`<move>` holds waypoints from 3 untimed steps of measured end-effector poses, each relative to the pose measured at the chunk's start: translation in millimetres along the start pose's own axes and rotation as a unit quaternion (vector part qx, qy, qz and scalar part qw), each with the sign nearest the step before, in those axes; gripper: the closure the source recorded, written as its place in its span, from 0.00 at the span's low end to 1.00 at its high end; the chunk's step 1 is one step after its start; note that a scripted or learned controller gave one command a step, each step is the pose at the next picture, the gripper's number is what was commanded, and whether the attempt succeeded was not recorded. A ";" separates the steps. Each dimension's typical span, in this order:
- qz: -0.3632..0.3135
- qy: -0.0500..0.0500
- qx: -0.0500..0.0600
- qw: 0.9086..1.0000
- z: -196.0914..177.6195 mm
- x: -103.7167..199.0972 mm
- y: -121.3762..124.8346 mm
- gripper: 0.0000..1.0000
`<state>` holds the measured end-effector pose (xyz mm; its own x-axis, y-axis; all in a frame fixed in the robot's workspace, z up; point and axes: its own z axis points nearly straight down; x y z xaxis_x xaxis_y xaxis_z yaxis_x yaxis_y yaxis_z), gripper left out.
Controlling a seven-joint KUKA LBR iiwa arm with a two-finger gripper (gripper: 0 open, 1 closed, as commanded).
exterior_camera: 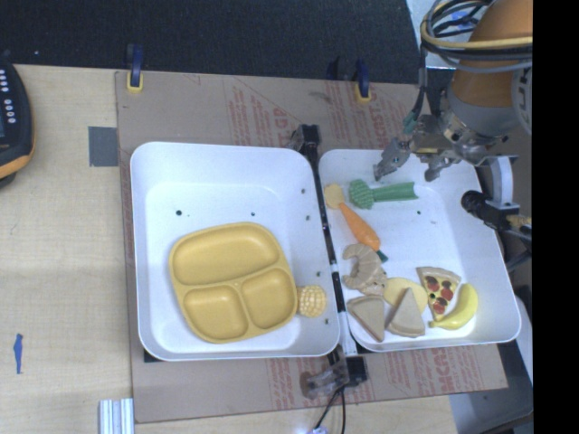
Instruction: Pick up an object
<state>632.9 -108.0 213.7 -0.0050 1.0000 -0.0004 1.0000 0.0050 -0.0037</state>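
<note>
Green toy (384, 193): lies in right bin (488, 242), far end, beside carrot (360, 227). Gripper (412, 163) hangs just above it, fingers spread, nothing between them. We judge pick not yet made: descent, closing, lift remain. Yellow tray (233, 280), corn (311, 301) in left bin (154, 242).

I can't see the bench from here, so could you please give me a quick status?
Gripper open above right bin, holding nothing. Green toy just below it. Carrot lies close beside.

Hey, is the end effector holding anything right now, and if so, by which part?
Nothing is held. The end effector hangs open above the right bin, just over the green toy, with nothing between its fingers.
</note>
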 end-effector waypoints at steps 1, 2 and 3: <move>-0.001 0.000 0.004 1.000 90.4 12.1 -2.2 0.00; 0.000 0.000 0.003 1.000 124.2 16.5 -42.6 0.00; 0.001 0.000 0.001 1.000 111.2 14.7 -39.9 1.00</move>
